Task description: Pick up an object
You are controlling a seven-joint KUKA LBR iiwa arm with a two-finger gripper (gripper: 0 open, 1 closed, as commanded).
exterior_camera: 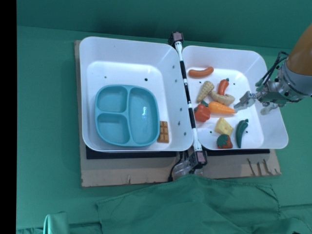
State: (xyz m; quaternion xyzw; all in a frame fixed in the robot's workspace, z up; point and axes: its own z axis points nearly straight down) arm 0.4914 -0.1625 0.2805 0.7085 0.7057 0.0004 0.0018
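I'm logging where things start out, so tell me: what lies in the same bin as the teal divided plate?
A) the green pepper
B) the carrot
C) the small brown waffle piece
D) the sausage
C: the brown waffle piece lies beside the teal divided plate in the left bin, while the other food toys sit in the right bin.

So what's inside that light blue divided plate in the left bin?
The light blue divided plate shows three bare compartments. A small brown waffle piece lies beside it, outside. What's beneath the plate is covered.
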